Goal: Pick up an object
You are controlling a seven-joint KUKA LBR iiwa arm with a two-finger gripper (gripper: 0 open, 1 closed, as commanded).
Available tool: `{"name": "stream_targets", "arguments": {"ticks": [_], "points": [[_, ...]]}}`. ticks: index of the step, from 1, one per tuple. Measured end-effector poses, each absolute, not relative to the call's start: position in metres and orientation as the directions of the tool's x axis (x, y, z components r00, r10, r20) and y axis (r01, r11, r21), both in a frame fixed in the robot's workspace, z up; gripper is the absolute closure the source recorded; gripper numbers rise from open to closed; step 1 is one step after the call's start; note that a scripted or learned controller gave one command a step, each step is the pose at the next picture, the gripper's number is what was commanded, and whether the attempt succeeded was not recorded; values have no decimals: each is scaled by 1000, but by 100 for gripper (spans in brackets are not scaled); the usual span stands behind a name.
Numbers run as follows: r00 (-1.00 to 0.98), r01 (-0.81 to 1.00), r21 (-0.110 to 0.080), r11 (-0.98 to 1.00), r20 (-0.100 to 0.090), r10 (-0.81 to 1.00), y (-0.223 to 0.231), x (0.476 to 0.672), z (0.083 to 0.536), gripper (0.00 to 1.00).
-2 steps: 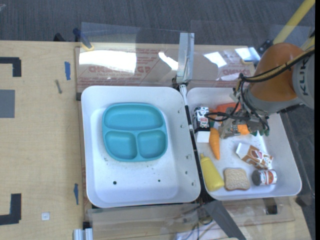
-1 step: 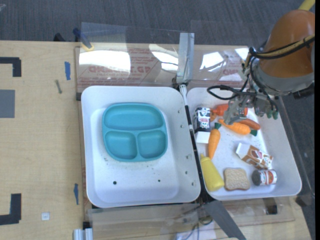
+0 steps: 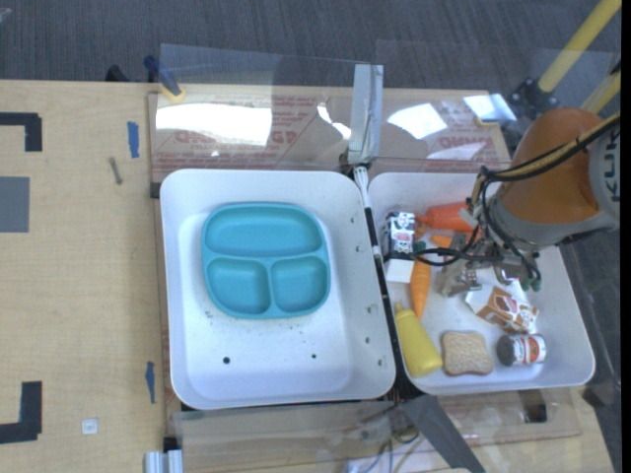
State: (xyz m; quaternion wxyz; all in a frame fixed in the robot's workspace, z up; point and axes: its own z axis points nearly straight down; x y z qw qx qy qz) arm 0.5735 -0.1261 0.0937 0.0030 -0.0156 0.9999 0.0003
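Observation:
The right bin (image 3: 572,348) holds several toy foods. An orange carrot (image 3: 421,286) lies next to a yellow bottle (image 3: 416,341). A slice of bread (image 3: 465,353), a small can (image 3: 523,350) and a brown-and-white packet (image 3: 508,309) lie near the bin's front. A black-and-white carton (image 3: 400,233) and an orange-red piece (image 3: 449,217) sit toward the back. My gripper (image 3: 463,276) hangs low over the middle of this bin, just right of the carrot and behind the bread. A grey shape lies under it.
The left bin (image 3: 187,343) carries a blue divided plate (image 3: 264,258). A clear plastic sheet (image 3: 256,116) stands behind both bins. The grey arm with its orange band (image 3: 552,170) covers the right bin's back right corner. Wooden bench top (image 3: 69,264) extends to the left.

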Motion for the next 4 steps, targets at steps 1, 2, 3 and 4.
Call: {"name": "stream_targets", "arguments": {"ticks": [1, 2, 3, 4], "points": [[-898, 440, 4, 898, -8, 440, -78, 606, 186, 100], [-884, 467, 6, 884, -9, 467, -33, 647, 265, 100], [-884, 467, 3, 884, -9, 467, -34, 647, 270, 100], [-876, 482, -3, 876, 4, 482, -51, 626, 229, 100]]}}
